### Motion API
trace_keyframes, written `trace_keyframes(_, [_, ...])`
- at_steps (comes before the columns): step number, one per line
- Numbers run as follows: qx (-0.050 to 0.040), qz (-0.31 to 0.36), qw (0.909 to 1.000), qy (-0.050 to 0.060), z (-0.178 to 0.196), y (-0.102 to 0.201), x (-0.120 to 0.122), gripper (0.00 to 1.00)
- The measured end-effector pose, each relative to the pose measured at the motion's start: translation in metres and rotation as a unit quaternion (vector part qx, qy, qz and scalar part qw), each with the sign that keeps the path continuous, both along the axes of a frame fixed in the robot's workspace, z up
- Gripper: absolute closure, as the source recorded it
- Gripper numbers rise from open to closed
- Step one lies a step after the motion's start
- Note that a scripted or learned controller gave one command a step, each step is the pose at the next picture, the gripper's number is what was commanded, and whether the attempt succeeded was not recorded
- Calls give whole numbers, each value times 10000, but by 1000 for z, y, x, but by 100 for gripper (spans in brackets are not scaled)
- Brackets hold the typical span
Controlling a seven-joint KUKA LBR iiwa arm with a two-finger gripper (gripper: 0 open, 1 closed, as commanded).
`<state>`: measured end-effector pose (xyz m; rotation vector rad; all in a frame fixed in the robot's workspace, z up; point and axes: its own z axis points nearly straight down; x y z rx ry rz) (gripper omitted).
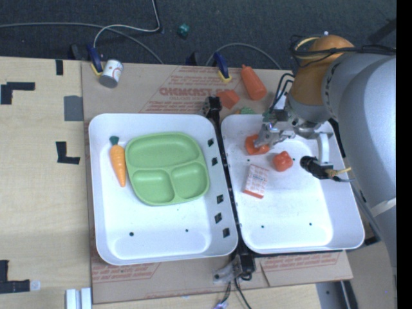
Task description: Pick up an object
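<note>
The pincer [265,140] is down in the right bin [302,227], at its upper middle, and its tips sit right over a small orange-red piece [253,147]; whether they are clamped on it or merely touching it I cannot tell (the metal hides the contact). Just to the right lies a red tomato-like toy [282,161], and below the pincer a small pink-and-white packet [257,181] rests on the bin floor. The left bin [154,243] carries a green divided plate [168,168] with a toy carrot [118,163] beside its left edge. On the counter [38,172] beyond the bins lie an orange cone-shaped toy [253,83] and a small white cup [111,72].
</note>
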<state>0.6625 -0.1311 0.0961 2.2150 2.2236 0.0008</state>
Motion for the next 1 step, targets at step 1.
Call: trace_keyframes(1, [15, -4, 10000, 14, 88, 84, -55, 100])
